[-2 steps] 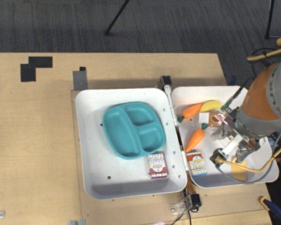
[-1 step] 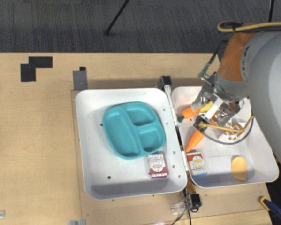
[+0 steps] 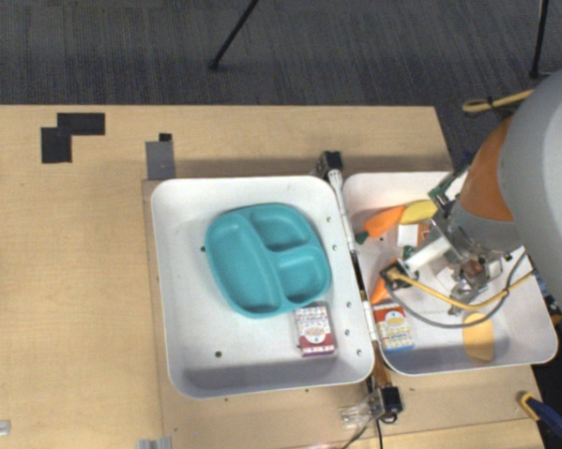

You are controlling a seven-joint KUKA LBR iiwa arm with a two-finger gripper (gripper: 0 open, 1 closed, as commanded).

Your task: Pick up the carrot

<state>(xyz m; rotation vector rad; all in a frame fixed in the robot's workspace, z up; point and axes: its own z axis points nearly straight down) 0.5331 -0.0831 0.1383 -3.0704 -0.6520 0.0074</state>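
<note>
Camera view puts my claw (image 3: pixel 469 277) low over the right bin (image 3: pixel 541 346), wrapped in yellow cable; I cannot tell what state it is in from this slant. Just up and left of it lies the carrot (image 3: pixel 386 220), orange, near the bin's top left corner, touching a yellow piece (image 3: pixel 417 211) that looks like a banana. A small carton (image 3: pixel 394 327) stands near the bin's front left, and a tan object (image 3: pixel 480 338) sits below the claw. Across the divider, the left bin (image 3: pixel 177 299) holds a teal divided plate (image 3: pixel 266 258) and a red-and-white box (image 3: pixel 315 330). My worry: the claw sits off the carrot, so it may close on nothing, or nudge the banana instead.
</note>
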